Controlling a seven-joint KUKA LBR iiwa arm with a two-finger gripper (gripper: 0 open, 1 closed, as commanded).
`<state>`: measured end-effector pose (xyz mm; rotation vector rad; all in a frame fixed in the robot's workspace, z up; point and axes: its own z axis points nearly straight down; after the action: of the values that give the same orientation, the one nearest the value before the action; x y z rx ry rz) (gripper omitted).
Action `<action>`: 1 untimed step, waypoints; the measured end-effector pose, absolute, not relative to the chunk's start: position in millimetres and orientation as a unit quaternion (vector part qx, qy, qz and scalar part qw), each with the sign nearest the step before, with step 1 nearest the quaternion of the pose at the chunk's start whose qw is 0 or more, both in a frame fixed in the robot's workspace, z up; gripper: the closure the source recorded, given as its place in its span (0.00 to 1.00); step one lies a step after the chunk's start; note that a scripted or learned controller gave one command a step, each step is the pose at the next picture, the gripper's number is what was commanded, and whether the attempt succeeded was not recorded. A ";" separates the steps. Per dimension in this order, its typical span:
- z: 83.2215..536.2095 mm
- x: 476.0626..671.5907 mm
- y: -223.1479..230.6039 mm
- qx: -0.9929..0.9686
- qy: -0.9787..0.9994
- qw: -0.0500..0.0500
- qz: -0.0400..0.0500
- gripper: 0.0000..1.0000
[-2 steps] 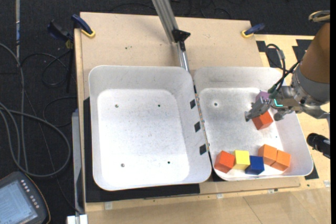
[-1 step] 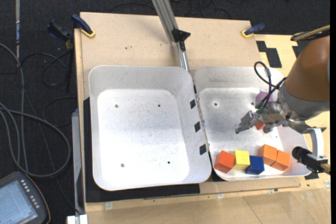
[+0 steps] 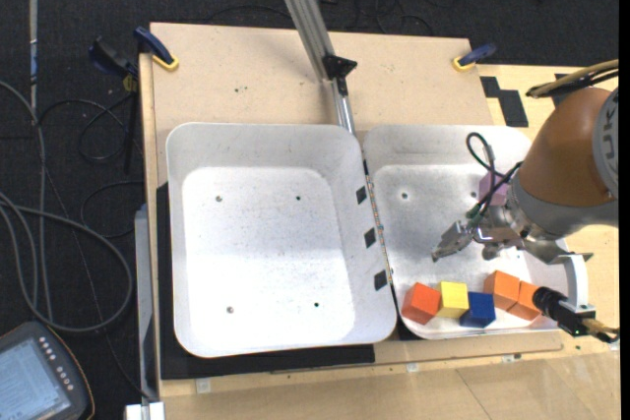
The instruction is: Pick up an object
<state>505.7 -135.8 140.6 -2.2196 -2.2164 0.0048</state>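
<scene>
Start at the bottom right of the frame, where the blocks sit in a row along the lower rim of the right bin (image 3: 423,157). Reading leftward to rightward you have an orange cube (image 3: 422,301), a yellow cube (image 3: 454,296), a blue cube (image 3: 479,309) tucked slightly lower, and an orange block (image 3: 514,293) that looks like two orange pieces pressed together. The yellow and blue cubes touch; the orange cube on the left stands just beside the yellow one.

These look like small rigid blocks, probably light, stiff and not fragile, with flat faces that should give parallel fingers a sure seat. You would do best to take one across two opposite flat sides. The orange cube at the left end is the easiest, since its left face is free. The cubes have no real long axis; the row as a whole runs left to right along the rim, and the orange cube sits turned a little, one corner toward the bottom of the frame.

Just above the row, the gripper (image 3: 455,244) hangs over the bare bin floor, its fingers spread apart and pointing toward the lower left, with nothing between them. It is near the blocks but apart from them.

Farther up, the grey arm with its orange band (image 3: 576,152) fills the right side, and the left bin (image 3: 197,148) lies at centre left.
</scene>
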 end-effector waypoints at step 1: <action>93.4 505.7 -135.5 -0.707 -0.707 0.000 0.001 0.00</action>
<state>505.7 -135.5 93.4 -2.2223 -2.2198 0.0017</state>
